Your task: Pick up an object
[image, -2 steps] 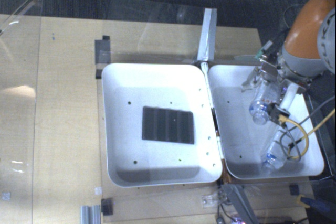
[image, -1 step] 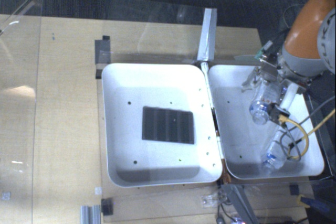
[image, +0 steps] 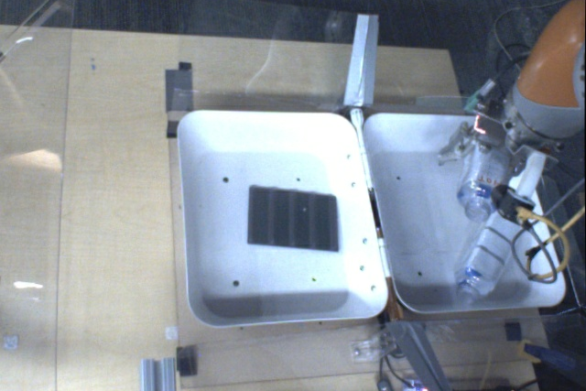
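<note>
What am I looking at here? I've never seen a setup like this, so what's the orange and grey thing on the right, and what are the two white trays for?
You're looking down at a slant from a camera fixed above a wooden bench. The orange and grey shape at the right is a robot arm reaching in from that side; a program steers it, and its job is to pick up an object.

The two shallow white trays are bins standing side by side. The left bin holds a dark, flat, ribbed rectangle lying in its middle. The right bin holds what look like two clear plastic bottles: one just below the arm's end, another nearer the bin's lower right corner.

The arm's gripper is low over the right bin beside the upper bottle. The view is too cluttered there to tell whether it grips anything.
</note>
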Robot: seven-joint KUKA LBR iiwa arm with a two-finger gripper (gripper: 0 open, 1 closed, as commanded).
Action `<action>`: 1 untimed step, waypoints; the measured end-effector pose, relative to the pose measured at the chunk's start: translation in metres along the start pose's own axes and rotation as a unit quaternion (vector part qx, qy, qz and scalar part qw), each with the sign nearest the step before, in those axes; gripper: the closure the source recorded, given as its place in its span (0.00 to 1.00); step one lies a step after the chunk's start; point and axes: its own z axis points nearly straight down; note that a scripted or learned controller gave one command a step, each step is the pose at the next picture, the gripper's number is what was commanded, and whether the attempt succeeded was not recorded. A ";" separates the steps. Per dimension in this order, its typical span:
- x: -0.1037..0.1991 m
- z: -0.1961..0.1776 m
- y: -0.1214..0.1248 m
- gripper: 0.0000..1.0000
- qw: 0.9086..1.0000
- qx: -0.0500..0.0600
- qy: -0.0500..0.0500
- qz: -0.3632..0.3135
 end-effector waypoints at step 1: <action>-0.044 0.086 0.007 0.00 0.998 0.001 0.000 0.057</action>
